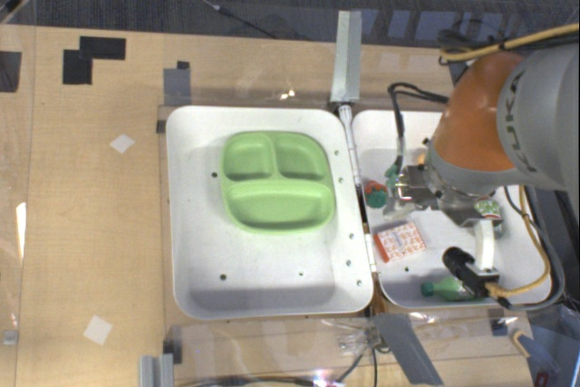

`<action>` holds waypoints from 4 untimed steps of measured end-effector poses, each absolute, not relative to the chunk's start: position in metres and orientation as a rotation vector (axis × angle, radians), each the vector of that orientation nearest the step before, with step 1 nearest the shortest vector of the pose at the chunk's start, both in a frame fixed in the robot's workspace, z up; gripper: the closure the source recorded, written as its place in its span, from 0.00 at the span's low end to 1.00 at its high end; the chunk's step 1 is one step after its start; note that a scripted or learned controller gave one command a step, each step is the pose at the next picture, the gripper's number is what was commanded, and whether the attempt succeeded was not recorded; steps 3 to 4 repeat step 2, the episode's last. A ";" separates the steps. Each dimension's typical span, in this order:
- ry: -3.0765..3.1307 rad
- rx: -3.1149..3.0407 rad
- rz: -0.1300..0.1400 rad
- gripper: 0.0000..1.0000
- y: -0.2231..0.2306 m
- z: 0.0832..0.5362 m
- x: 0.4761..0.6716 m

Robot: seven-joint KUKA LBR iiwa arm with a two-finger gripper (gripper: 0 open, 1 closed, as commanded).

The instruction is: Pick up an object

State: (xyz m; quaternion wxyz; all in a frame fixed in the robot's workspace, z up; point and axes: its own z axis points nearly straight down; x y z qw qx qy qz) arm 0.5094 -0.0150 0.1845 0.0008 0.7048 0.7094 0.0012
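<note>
Two bins side by side: left bin [195,276], right bin [526,263]. Divided tray [276,180] sits in left bin, toward its far half. Right bin: patterned packet [400,241] near left wall, marker [441,288] at near edge. Arm [507,118] overhangs right bin's far-right part.

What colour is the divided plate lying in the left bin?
Light green: the divided plate shows plainly in the camera view.
</note>
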 end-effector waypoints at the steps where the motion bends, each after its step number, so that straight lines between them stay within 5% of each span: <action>1: 2.225 2.215 0.002 1.00 -0.074 0.184 0.488; 2: 2.228 2.214 0.001 1.00 0.019 0.184 0.539; 4: 2.228 2.214 0.001 1.00 0.019 0.184 0.539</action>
